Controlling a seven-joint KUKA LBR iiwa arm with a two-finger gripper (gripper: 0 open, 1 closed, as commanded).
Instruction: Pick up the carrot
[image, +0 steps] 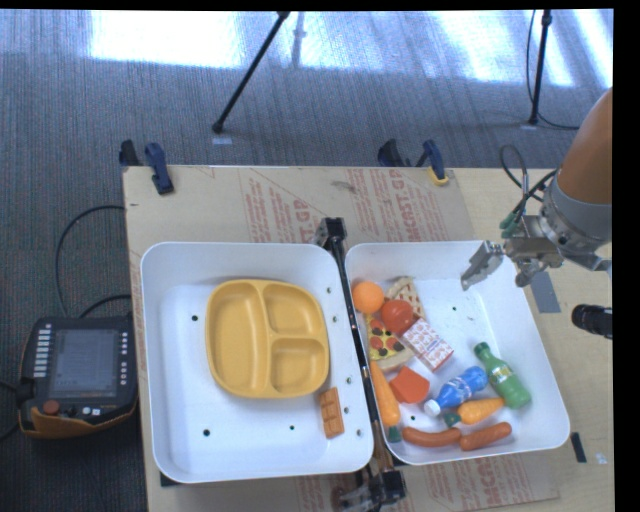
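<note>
Camera view has the gripper spread open and empty above the right bin's two o'clock rim. The carrot lies at the bin's eight o'clock against the left wall, touching a red block; closing there risks clipping the wall or grabbing the block instead.

You've got one fixed camera, mounted above the bench and looking down at a slant. It faces toward the far carpeted floor and tripod legs along the top of frame. Both white bins sit low in the picture: left bin, right bin. Moderate standoff. The arm enters from your right edge.
</note>
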